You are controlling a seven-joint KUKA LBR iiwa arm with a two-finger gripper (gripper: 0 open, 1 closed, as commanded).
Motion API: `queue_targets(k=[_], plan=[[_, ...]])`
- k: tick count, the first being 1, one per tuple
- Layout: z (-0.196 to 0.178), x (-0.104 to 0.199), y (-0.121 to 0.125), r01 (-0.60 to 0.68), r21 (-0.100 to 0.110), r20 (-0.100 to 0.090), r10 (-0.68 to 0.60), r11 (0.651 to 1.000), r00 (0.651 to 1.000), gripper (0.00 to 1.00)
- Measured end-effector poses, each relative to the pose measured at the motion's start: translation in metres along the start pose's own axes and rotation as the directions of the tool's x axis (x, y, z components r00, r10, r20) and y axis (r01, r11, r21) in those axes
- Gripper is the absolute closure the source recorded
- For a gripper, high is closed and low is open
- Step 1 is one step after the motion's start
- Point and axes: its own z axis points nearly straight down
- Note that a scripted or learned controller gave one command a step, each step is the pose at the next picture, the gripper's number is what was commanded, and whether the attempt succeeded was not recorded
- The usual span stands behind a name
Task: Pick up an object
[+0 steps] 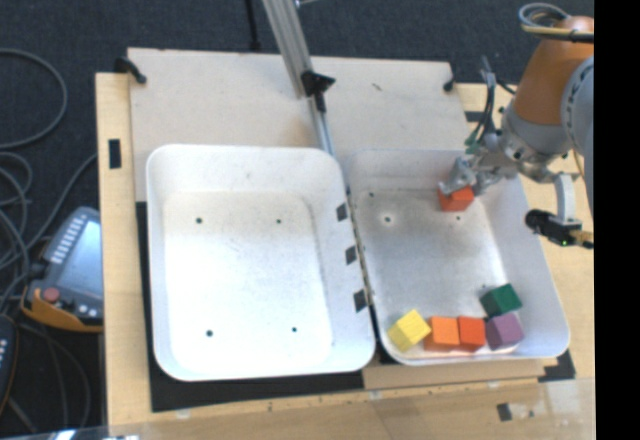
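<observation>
Two white bins share the bench; in the right bin (pixel 520 258), toward one o'clock, the gripper (pixel 462 186) pinches an orange block (pixel 457 196) (apparently lifted), five blocks (pixel 458 326) clustered at six o'clock.

Two bins sit side by side on the bench (pixel 240 98): the left bin (pixel 250 168) and the right bin (pixel 520 258). Five blocks lie along the right bin's near edge, a row of four (pixel 455 331) with a fifth (pixel 501 299) just behind its right end. A sixth block (pixel 456 196) is at the gripper (pixel 462 182) over the bin's far part. A metal rail (pixel 285 13) rises behind the bins.
</observation>
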Motion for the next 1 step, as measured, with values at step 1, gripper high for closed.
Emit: queue_targets(k=[1], plan=[[-0.0082, 0.0722, -0.0097, 0.003, 0.003, -0.005, -0.003, 1.0, 1.0, 1.0]])
